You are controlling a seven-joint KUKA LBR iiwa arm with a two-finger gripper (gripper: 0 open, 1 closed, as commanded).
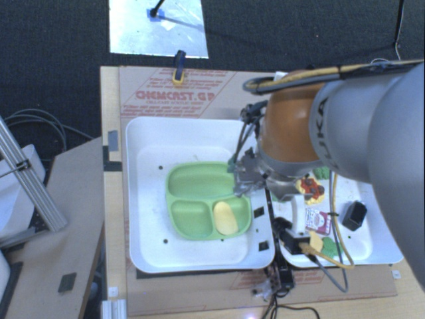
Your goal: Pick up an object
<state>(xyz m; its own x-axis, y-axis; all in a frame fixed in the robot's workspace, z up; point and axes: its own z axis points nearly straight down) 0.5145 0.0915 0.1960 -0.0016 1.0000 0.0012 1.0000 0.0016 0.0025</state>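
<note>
My gripper [240,178] is hanging at the tray's [199,178] right rim. I cannot tell its state. My arm [345,131] is hiding much of the right bin [378,244].

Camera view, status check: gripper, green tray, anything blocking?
Gripper over green tray's right rim, fingers unclear. Yellow piece sits in tray's lower right compartment, not held. Arm hides much of the right bin.

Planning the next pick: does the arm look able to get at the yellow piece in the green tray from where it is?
Probably yes. The yellow piece lies uncovered in the lower right compartment of the green tray, nothing lying on it, and the arm's wrist hangs above the tray's right edge, close by.
</note>
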